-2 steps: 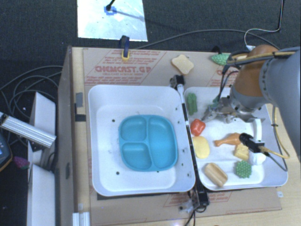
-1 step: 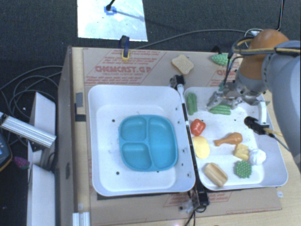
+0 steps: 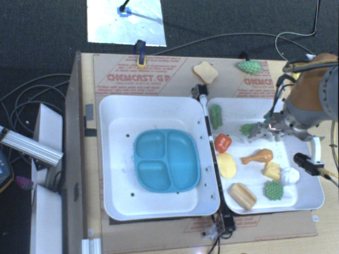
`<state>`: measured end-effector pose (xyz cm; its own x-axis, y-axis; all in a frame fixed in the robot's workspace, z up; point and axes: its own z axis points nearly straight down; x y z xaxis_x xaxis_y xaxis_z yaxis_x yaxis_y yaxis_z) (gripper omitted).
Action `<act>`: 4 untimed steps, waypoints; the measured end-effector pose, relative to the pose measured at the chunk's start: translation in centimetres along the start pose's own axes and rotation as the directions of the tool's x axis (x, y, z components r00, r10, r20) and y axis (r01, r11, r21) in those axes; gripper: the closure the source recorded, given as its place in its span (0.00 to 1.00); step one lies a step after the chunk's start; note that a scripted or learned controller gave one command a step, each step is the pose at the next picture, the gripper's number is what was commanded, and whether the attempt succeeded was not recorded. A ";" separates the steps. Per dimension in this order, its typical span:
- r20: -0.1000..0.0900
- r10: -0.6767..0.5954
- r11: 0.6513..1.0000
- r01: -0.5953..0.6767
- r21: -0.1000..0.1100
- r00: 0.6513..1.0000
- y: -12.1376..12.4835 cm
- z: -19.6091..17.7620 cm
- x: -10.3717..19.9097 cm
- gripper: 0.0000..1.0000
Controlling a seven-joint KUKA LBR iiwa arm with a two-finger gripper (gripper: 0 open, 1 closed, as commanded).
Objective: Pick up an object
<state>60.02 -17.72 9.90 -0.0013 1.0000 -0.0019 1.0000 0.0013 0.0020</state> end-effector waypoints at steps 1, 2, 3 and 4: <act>-0.001 0.001 1.000 -0.001 0.000 1.000 -6.2 -1.4 1.9 0.00; -0.003 -0.003 1.000 0.003 0.001 1.000 -3.2 1.5 5.7 0.00; -0.001 -0.004 1.000 0.004 -0.002 1.000 -3.1 0.4 5.6 1.00; -0.003 -0.003 1.000 0.003 -0.001 1.000 -7.4 -8.6 13.2 1.00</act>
<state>52.56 -4.47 18.51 -0.0038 1.0000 0.0007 1.0000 0.0038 0.0034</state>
